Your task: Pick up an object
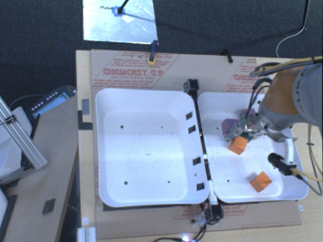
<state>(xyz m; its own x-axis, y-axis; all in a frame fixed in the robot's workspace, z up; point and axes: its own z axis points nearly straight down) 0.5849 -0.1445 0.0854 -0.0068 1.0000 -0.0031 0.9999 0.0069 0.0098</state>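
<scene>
We see two shallow white bins side by side on the bench, the left bin (146, 150) filling the middle of the frame and the right bin (222, 185) reaching toward the right edge, with a dark divider (199, 140) carrying small black clips running between them. The arm (290, 97), grey with an orange band, comes in from the right and bends down over the upper half of the right bin. Its gripper (241, 131) sits low there, right above an orange block (238, 144) and just beside a purple block (229, 125) to its left; we cannot tell whether the fingers are parted or closed, nor whether they touch either block. A second orange block (260, 181) lies well apart, near the lower right corner of the same bin and close to its rim, leaving bare white floor between it and the divider. The left bin offers wide open floor from wall to wall. Above the bins, a printed board (136, 69) lies under them, and a shiny metal plate (119, 14) rests on the dark carpet in the upper left of the frame. Cables (298, 173) trail past the right bin's right rim.
</scene>
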